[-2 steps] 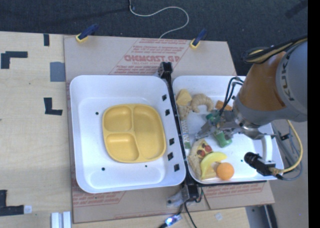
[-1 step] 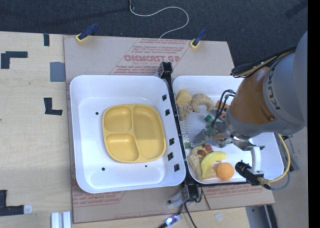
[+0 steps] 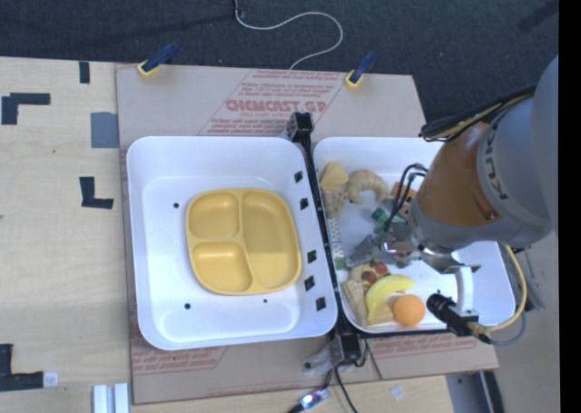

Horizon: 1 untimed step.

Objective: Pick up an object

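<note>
Hovering: my hand [image 3: 386,243] sits low over the right bin [image 3: 495,289], amid a pile of toy food; I can't tell its state, since the wrist hides most of it.
Candidates: an orange [image 3: 408,309] just below the hand, a banana [image 3: 385,290] between the two and touching the orange, a tan piece [image 3: 365,182] above the hand, a yellowish lump [image 3: 332,175] up and to its left.
Orange: I judge it light, hard and smooth, so it may roll or squirt out; I'd close across its widest middle.
Banana: probably light, stiff plastic; I'd pinch across the narrow middle of the curve, not the tapering ends.
Tan piece: curled and bumpy, likely easier to hold, though its shape is unclear.
Red bits: small items [image 3: 370,271] under the hand, too small to identify.
Left bin: well off to the hand's left, a yellow tray [image 3: 243,240] lies flat; hard to pinch.
Risk: crowding means neighbours may shift.
</note>
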Each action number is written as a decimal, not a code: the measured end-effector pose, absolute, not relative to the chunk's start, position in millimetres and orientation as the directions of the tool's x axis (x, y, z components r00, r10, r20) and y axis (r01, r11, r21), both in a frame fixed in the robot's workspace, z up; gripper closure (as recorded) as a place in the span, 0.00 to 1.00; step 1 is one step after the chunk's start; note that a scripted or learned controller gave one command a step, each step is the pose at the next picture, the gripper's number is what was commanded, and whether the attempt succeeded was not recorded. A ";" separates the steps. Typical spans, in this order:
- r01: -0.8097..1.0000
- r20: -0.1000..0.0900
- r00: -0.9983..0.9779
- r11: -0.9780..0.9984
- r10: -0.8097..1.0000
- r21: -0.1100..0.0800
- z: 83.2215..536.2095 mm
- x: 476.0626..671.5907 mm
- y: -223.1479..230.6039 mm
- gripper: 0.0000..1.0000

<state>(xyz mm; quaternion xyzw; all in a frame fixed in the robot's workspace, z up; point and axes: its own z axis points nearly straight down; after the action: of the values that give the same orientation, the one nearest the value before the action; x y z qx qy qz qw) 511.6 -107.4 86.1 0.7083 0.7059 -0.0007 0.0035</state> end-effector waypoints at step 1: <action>1.000 -0.002 0.000 0.000 1.000 0.001 95.1 511.1 -104.8 1.00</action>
<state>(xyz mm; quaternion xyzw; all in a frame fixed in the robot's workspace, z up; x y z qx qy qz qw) 511.1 -104.8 95.1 0.7071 0.7071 -0.0004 0.0010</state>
